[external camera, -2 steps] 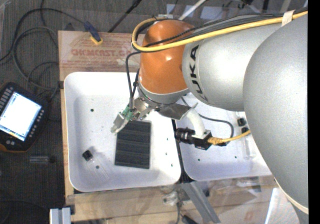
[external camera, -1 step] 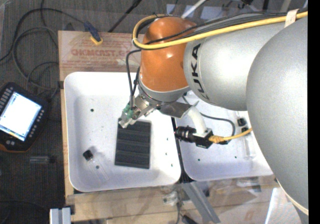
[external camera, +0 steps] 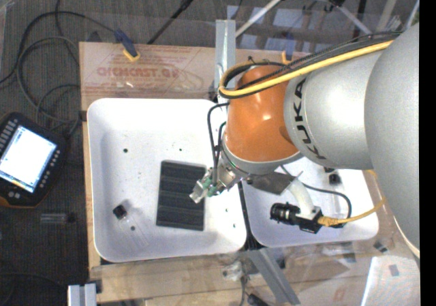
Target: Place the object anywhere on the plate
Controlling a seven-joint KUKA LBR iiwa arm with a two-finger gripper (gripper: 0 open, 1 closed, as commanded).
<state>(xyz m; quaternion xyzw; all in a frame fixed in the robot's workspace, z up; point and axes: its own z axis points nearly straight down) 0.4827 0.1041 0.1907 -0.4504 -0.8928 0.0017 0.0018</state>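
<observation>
Two white bins sit side by side; the dark ribbed plate [external camera: 181, 195] lies in the left one. Whether the end effector [external camera: 202, 189], over its right edge, grips anything I cannot tell; release only once well over the plate.

Your arm [external camera: 340, 107] enters from the right, grey links bulking large, orange band [external camera: 259, 120] above the wrist. Pincer [external camera: 204, 189] hangs low, left of the wrist, pointing down-left. Finger spread too small to read.

A dark ribbed rectangular plate [external camera: 180, 195] lies flat in the left bin, a small black object [external camera: 120, 211] lying apart on its left.
</observation>
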